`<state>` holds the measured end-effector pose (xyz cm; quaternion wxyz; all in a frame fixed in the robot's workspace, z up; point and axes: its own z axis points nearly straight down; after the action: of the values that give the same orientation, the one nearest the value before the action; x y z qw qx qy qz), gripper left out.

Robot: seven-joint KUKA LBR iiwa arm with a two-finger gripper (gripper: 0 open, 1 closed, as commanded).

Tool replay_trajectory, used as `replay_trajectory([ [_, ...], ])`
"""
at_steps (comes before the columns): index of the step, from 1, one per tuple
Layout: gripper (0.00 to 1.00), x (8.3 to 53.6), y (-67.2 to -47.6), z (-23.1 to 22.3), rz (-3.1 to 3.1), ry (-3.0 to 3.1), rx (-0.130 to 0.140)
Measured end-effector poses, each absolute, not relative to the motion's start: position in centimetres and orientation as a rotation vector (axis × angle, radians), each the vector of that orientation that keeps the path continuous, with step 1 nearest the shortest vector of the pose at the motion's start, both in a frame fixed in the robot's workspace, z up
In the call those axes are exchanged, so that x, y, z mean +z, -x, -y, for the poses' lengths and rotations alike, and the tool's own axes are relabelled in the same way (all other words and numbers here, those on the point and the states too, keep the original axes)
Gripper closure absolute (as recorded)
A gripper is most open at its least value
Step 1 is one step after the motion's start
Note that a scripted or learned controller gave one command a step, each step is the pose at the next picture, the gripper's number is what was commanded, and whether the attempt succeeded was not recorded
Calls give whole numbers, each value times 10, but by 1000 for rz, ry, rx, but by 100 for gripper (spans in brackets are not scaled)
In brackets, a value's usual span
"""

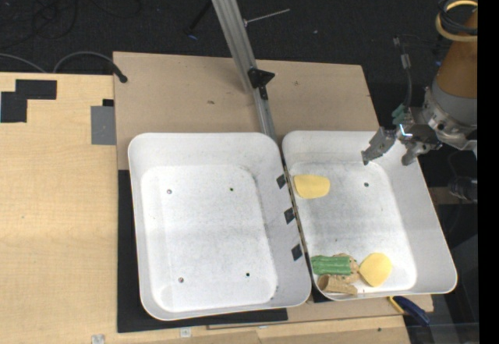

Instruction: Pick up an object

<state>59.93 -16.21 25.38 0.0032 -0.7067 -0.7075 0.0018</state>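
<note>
We found the tool open and empty over the right bin's far corner, well apart from the yellow lump; a straight descent risked closing on nothing.

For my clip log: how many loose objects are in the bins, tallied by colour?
Yellow: 2, one by the divider, one at the right bin's near edge
Green: 1
Tan: 1
Total: 4, all in the right bin
</note>
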Motion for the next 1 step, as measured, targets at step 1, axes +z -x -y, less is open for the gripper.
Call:
replay_trajectory([
  [1,0,256,-600,162,2222,2218,2],
])
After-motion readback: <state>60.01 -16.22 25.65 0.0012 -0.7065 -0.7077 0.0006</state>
